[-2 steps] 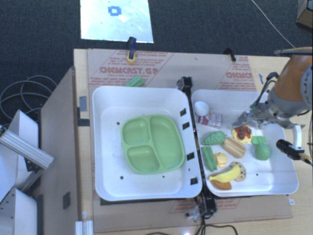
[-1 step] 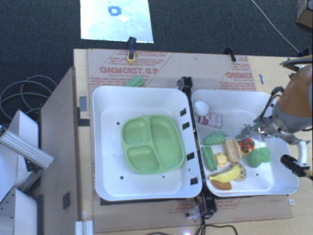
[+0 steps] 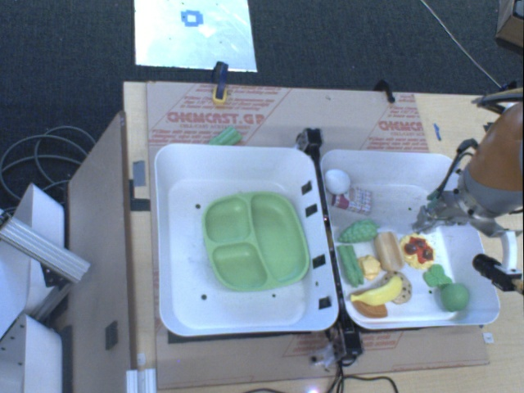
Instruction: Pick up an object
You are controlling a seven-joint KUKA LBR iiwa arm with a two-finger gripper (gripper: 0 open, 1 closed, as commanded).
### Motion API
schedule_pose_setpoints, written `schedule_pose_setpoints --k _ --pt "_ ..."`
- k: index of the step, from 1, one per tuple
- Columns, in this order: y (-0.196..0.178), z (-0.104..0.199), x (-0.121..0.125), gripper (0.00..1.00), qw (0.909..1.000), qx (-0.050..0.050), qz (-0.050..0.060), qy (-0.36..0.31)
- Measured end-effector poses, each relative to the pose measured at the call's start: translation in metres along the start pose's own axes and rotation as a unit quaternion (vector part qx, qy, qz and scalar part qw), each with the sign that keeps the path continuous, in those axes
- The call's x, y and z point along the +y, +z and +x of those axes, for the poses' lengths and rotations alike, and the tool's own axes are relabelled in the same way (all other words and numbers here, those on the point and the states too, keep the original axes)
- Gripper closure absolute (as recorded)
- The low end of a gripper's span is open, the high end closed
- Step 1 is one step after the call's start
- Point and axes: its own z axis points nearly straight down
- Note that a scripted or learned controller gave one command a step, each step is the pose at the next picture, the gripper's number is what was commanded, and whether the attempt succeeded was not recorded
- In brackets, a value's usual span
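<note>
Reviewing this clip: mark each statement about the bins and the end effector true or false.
1. The green divided plate lies in the left bin. True.
2. The banana lies on the green divided plate. False: it lies in the right bin.
3. The end effector is over the right bin. True.
4. The food toys are spread across both bins. False: they cluster in the right bin.
5. The hot dog sits beside the pizza slice. True.

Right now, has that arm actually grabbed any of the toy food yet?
Not by the look of it. The gripper sits low over the right bin, beside the pizza slice, with nothing visibly between its fingers. The banana, hot dog and other toys lie in the bin. Grasping and lifting remain.
</note>
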Motion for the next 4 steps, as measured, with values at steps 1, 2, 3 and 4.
schedule_pose_setpoints --k 1,2,3,4 --pt "0.001 0.0 0.0 0.0 1.0 0.0 0.0 0.0" --pt "0.015 0.0 -0.045 0.0 1.0 0.001 0.008 0.001" --pt "0.003 0.0 -0.041 1.0 1.0 0.0 0.003 0.0" --pt "-0.134 0.073 0.022 1.0 1.0 0.0 -0.004 -0.007"
